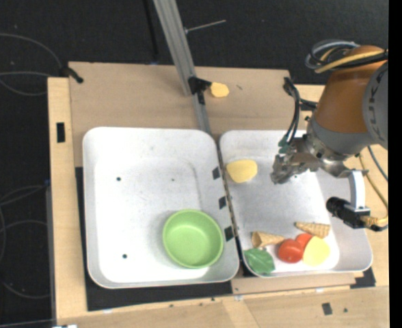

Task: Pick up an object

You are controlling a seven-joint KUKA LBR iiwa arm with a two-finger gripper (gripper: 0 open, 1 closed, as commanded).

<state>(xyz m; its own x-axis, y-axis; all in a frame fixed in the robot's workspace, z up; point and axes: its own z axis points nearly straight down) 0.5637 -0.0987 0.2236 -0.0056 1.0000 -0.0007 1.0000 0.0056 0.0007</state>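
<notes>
While the tool (286, 169) hangs over the right bin (290, 203), grip state unreadable, the yellow lump (242, 171) lies just left.

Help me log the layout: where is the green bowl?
In the camera view, the green bowl sits in the left bin, at its near right corner beside the divider between the bins.
</notes>
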